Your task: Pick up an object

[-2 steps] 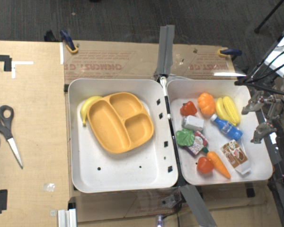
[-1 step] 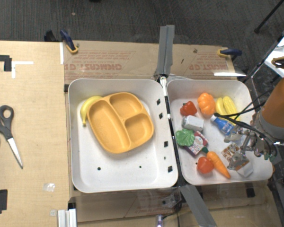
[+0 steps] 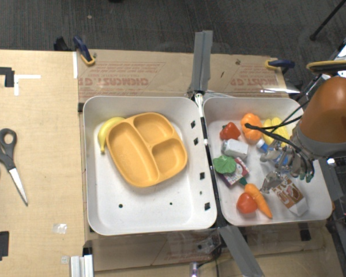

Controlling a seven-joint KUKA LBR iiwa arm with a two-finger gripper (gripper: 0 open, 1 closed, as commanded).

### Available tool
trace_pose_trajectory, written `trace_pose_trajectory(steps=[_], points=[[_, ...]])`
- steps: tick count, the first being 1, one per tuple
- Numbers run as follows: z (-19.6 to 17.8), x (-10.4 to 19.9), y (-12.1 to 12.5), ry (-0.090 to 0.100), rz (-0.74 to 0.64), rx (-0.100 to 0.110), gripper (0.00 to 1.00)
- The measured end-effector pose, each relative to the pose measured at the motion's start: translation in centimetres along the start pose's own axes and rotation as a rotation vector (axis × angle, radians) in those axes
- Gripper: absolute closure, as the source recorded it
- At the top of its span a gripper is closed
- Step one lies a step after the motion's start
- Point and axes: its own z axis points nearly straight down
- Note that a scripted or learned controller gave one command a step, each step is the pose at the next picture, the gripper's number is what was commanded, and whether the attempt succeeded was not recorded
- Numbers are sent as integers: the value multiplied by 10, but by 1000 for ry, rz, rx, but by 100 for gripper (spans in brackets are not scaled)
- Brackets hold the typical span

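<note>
- Camera view: arm reached in from the right over the right bin; its claw hung low among the clutter there. Could not tell whether the claw was open or closed, or whether it held anything.
- Candidate objects for the pick all sat in the right bin: red pepper, orange fruit, yellow item partly hidden by the arm's cables, white-grey cylinder, green piece, carrot touching a red tomato.
- A brown-and-white carton lay just beside the claw, toward the bin's near right corner.
- Objects crowded close around the claw; several touched or overlapped.
- Left bin held a yellow divided plate, with a banana tucked against its far-left rim.
- On the counter, well apart to the left: scissors.
</note>
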Motion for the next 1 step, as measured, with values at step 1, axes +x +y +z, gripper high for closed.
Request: trace_pose_trajectory(steps=[1], points=[[-1, -104, 71, -3, 4, -1, 0]])
